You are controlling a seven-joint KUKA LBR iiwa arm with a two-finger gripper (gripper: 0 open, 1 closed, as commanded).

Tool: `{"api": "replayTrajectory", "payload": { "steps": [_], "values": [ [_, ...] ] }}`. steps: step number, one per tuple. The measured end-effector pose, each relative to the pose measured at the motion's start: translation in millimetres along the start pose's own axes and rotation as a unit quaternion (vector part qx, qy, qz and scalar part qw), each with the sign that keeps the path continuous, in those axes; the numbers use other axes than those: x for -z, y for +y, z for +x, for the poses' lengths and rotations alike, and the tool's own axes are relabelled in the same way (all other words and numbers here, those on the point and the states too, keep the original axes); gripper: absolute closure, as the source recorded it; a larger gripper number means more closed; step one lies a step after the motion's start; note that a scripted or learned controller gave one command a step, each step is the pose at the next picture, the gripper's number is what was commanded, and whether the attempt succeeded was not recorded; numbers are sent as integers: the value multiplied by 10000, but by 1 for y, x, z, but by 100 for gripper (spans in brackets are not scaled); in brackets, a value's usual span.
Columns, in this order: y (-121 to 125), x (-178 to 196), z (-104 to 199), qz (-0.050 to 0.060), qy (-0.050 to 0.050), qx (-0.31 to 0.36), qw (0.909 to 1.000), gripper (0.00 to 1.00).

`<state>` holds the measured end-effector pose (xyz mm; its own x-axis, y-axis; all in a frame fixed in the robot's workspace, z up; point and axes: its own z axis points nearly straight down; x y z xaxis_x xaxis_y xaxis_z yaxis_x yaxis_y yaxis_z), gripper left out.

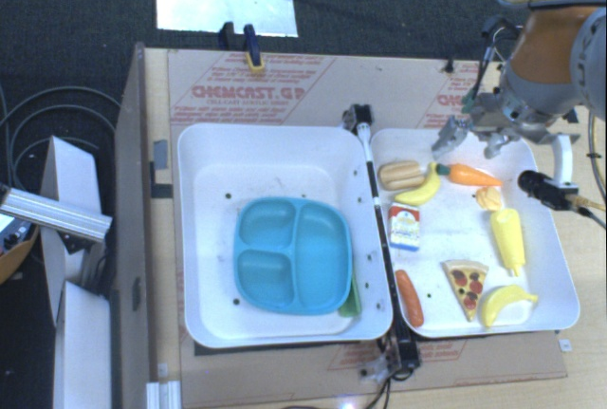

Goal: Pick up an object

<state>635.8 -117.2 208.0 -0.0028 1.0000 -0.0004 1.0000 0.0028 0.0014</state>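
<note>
Orange toy carrot with green top [471, 176] lies near the far rim of the right white bin [560, 303], just right of the yellow banana [420, 190] and the tan hot-dog bun [401, 174]. Two-finger gripper [471, 139] hovers just above the carrot, fingers spread, nothing between them (a likely target, my guess). To do it well: centre over the carrot's middle, straddle it across its width, descend clear of the banana tip, then close
</note>
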Motion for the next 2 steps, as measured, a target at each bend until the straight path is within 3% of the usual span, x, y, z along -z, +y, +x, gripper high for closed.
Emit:
{"api": "replayTrajectory", "payload": {
  "steps": [1, 2],
  "values": [
    [-24, -128, 35, 53, 17, 18, 10000, 0],
    [29, -126, 20, 138, 28, -13, 9999, 0]
  ]
}}
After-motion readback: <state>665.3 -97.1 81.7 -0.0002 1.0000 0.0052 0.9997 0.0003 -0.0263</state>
